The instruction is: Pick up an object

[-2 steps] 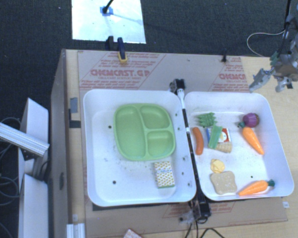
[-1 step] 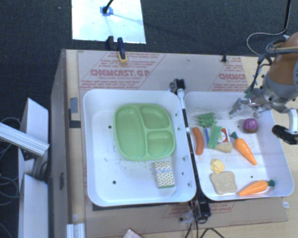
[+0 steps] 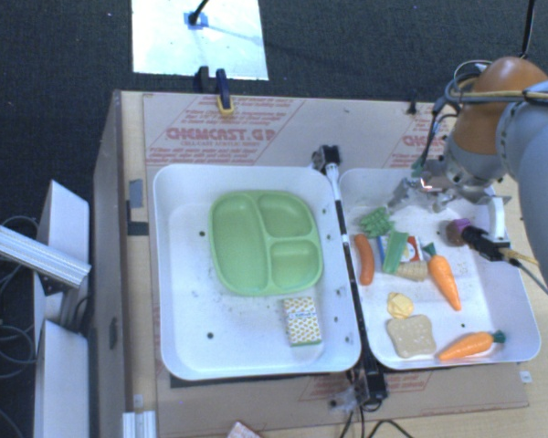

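A: Item one, pincer [image 3: 426,187]?
B: Low over the far part of the right bin [image 3: 521,313]. Whether it is apart or together, I cannot tell.

A: Stock near it?
B: Green toy [image 3: 377,221] just left and nearer the camera. Beyond that, sausage [image 3: 364,258], carrot [image 3: 444,280], second carrot [image 3: 468,345], cracker [image 3: 411,335]; all apart from it.

A: Further left?
B: Left bin [image 3: 178,272], well apart: green divided plate [image 3: 264,241], patterned block [image 3: 302,320].
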{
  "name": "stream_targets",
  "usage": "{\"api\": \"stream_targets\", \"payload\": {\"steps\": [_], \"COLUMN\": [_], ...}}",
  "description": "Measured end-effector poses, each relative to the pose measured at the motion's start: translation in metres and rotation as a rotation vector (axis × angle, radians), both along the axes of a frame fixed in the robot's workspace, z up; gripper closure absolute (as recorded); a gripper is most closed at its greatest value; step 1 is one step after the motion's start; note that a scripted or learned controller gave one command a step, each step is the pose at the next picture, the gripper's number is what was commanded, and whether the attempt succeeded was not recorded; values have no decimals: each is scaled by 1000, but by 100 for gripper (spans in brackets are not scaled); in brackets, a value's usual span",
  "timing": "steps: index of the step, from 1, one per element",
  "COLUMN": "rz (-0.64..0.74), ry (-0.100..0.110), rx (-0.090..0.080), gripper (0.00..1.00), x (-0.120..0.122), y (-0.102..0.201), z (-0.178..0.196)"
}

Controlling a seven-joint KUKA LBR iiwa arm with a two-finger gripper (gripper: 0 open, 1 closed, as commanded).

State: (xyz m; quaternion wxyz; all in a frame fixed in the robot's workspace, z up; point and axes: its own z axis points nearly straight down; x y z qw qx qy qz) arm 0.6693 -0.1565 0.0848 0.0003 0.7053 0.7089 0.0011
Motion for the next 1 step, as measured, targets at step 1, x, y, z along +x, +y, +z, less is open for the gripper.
{"api": "stream_targets", "payload": {"steps": [1], "rz": [0], "ry": [1], "rx": [0], "gripper": [0], "x": [0], "y": [29], "z": [0]}}
